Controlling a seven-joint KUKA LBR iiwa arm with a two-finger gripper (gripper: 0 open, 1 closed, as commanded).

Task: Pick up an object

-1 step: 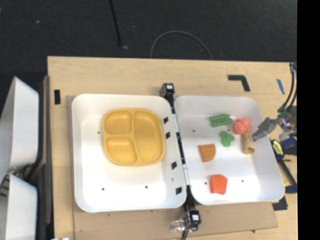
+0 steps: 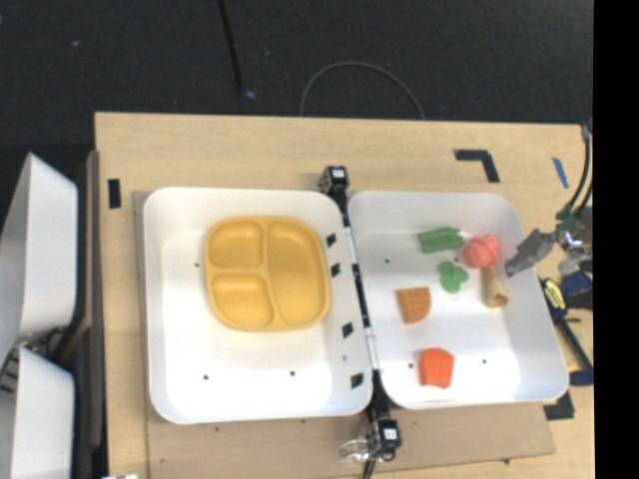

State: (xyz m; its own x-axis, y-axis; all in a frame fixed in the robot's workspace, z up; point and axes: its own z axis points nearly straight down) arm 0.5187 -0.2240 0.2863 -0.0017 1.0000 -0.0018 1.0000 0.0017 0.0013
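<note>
On the left of the pale wooden surface [image 2: 250, 148] sits a shallow white bin [image 2: 170, 367] holding a yellow plastic plate with three compartments [image 2: 268, 271], lying flat near the bin's middle. Just right of it, across a black hinged seam, the second white bin [image 2: 399, 218] carries the small things: an orange wedge-shaped toy block [image 2: 413, 303] toward the middle, a red-orange chunky block [image 2: 435, 366] nearer the camera, a flat green oblong piece [image 2: 439, 239] at the far side, a small green rounded piece [image 2: 453, 276] beside it, a pink-red rounded lump [image 2: 481, 251] and a short tan peg [image 2: 495, 289] close together toward the right wall. These look like light toy food, probably stiff plastic or foam and a little slippery; the red-orange block stands well apart from the rest and offers flat sides, so pinching it across its width seems the safest hold. At the right rim, the grey claw [image 2: 526, 251] hangs just beside the pink lump and the peg, with nothing visibly between its fingers; how wide it is parted I cannot tell. Beyond the surface lies dark carpeted floor with a thin looping cable at the far side, and white boxes stand at the far left.
</note>
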